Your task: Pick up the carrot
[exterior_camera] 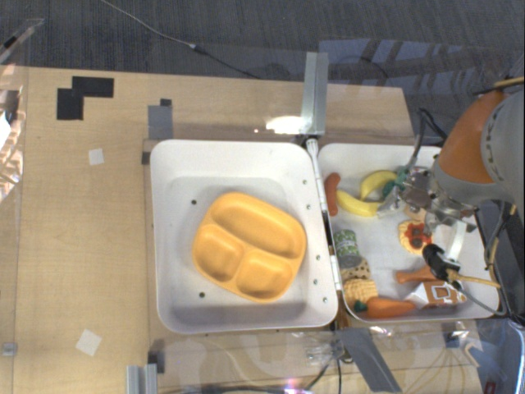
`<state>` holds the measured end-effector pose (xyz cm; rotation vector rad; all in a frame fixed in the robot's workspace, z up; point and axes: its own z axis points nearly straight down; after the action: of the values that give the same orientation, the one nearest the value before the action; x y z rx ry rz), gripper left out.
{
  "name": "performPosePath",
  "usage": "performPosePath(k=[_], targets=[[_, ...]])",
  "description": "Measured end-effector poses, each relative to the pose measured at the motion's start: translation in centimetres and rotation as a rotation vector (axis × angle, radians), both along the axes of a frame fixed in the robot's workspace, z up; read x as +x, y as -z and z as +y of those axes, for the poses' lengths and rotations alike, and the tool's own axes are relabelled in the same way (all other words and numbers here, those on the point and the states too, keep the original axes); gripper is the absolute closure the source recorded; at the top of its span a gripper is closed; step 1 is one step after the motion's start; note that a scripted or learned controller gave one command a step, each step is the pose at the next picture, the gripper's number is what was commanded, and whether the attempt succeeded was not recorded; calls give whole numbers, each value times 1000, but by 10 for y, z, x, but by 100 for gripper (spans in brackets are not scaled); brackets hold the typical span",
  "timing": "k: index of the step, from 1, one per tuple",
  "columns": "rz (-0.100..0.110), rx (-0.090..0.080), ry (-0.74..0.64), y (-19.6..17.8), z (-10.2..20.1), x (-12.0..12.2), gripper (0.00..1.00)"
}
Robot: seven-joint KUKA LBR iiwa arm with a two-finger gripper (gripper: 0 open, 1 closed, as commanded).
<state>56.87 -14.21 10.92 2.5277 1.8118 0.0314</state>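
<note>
Arm [474, 148] slanted, pincer [408, 192] beside banana [367, 197]

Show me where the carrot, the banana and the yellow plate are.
carrot [392, 307], camera view, middle of its orange body.
banana [358, 203], camera view, middle of its curve.
yellow plate [246, 213], camera view, bare upper compartment.

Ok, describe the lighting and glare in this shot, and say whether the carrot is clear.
Camera view: a bright glare patch on the bench past the left bin's top edge; the yellow tray casts a soft shadow; the carrot is sharp, evenly lit.
</note>
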Motion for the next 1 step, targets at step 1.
performPosePath(k=[1], targets=[[5,13,111,13,-12,-4,0]])
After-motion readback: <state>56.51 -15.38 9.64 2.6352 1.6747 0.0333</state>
